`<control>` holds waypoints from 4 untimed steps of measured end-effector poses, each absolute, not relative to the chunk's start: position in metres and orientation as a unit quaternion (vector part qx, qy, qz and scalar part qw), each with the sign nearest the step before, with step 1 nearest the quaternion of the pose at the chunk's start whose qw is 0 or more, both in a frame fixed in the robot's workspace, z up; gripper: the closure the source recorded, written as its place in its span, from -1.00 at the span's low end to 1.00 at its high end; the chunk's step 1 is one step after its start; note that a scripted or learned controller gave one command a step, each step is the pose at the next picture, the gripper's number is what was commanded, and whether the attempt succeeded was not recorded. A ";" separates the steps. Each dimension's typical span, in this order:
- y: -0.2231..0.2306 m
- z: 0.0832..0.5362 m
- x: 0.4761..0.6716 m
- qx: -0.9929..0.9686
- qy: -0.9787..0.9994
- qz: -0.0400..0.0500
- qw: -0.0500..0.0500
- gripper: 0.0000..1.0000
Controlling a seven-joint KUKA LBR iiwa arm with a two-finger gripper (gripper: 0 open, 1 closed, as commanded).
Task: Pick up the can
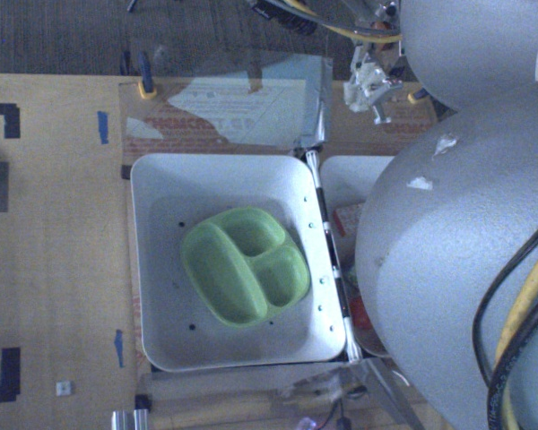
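The end effector's state, apart or together, I cannot tell: the grey arm [448, 267] is sweeping in over the right bin [341, 179], just right of the left bin [161, 186], and covering most of it. Something red [347, 220] is peeking out at the arm's edge, just past the left bin's right wall; whether that is the can, I cannot tell. A green divided dish [245, 265] is sitting in the middle of the left bin. The counter [54, 240] is stretching away to that bin's left.
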State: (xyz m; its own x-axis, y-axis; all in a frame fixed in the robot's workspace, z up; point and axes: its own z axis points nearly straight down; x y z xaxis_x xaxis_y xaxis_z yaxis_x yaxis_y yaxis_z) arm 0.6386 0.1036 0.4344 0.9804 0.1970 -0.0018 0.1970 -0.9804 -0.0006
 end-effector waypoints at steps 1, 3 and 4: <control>0.141 0.435 0.662 -0.995 -0.100 -0.001 0.000 1.00; 0.199 0.435 0.652 -0.995 -0.101 -0.001 0.000 1.00; 0.198 0.445 0.653 -0.995 -0.100 -0.001 0.000 1.00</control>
